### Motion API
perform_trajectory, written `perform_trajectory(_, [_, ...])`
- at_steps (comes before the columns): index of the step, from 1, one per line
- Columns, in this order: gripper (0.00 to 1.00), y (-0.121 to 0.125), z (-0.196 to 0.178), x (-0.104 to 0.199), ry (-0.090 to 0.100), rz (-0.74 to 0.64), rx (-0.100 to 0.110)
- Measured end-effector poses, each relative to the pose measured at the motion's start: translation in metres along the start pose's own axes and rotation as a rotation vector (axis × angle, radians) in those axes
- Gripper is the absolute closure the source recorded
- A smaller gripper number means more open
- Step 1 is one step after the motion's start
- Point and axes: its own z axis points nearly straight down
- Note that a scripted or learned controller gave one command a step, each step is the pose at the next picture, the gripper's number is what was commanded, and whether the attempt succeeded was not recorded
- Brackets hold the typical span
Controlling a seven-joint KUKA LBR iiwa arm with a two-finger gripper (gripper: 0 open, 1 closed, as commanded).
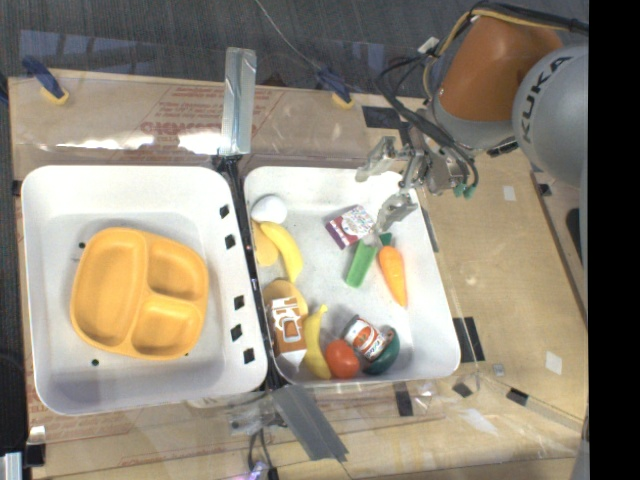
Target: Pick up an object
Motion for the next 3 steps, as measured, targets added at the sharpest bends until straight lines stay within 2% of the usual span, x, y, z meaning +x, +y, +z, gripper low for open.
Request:
perform_trajectory(1, [0.00,0.003,0.090,0.057,0.001,0.003,-0.002])
perform_trajectory(2, [0.00,0.038,0.104,0.069,0.005,-0.213,-0.005])
perform_trajectory(3, [1.00,0.039,0.092,0.068,0.002,-0.216,-0.004])
